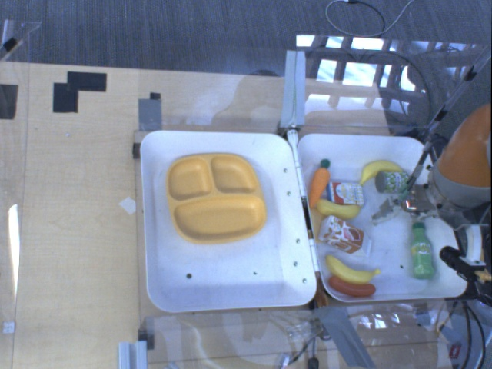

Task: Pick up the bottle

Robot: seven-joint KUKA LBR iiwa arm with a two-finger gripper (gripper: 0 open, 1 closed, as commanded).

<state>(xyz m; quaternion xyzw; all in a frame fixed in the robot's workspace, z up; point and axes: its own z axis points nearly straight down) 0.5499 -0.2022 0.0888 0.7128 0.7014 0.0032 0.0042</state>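
The green bottle [421,250] with a lighter green cap lies in the right bin [392,279], near its right wall. My gripper [390,206] hangs up and to the left of the bottle, apart from it, and looks open with nothing between its fingers. The grey arm with its orange band [469,156] comes in from the right, above the bottle's cap end.
The right bin also holds a carrot [318,184], a curved banana [380,169] beside a can [392,181], two small cartons [342,234], another banana [351,268] and a red sausage [352,287]. A yellow divided tray [217,197] lies in the left bin [231,283].
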